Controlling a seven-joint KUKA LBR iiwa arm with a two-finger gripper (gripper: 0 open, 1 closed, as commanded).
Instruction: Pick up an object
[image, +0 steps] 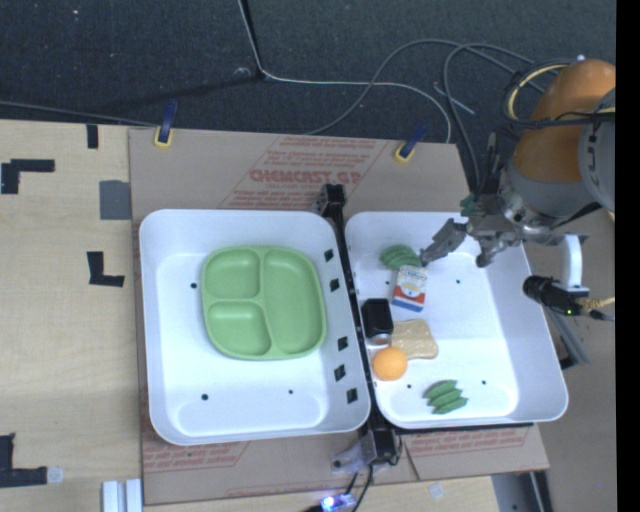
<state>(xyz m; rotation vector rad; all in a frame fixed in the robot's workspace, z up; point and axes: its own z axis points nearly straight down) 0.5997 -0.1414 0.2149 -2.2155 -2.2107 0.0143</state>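
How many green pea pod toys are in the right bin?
2. One pea pod lies near the bin's far left, above the small carton; the other pea pod lies near the front edge, right of the orange.

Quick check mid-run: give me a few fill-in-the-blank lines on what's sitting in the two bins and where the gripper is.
1. The green divided plate lies in the ___ bin of the camera view.
2. The plate has ___ compartments.
3. The orange ball touches the tan ___-shaped piece in the right bin.
4. The gripper is above the ___ bin's far part, with nothing between its fingers.

Missing words: left; three; toast; right
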